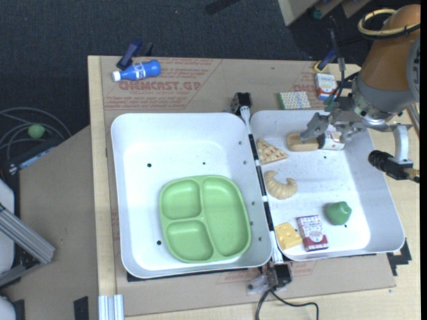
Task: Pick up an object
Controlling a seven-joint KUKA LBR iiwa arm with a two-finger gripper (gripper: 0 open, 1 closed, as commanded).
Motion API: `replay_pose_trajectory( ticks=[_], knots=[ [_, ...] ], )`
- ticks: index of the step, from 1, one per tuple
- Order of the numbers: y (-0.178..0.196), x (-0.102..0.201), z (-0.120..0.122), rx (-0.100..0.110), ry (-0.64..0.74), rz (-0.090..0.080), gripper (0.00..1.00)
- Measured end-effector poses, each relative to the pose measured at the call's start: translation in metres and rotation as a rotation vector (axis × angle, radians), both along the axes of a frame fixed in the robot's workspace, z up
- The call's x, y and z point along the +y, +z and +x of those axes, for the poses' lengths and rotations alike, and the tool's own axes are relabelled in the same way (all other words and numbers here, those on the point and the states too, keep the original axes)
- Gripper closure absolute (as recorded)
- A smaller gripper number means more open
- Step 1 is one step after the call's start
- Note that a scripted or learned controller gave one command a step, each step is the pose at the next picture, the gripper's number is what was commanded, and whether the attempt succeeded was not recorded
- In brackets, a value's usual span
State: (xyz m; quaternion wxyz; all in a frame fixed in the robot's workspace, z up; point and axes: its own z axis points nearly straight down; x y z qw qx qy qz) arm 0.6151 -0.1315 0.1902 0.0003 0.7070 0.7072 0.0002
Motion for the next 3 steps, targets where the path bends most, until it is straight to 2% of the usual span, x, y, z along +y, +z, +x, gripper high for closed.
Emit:
replay_pose_trajectory(
  ticks=[1,2,3],
  knots=[
    [-0.105,-0.030,-0.049,0.002,-0.001,0.000,0.00],
    [-0.106,-0.086,-0.110,0.005,0.002,0.007,0.00],
    [-0.096,-0.088,-0.109,0.001,0.000,0.002,1.00]
  ],
)
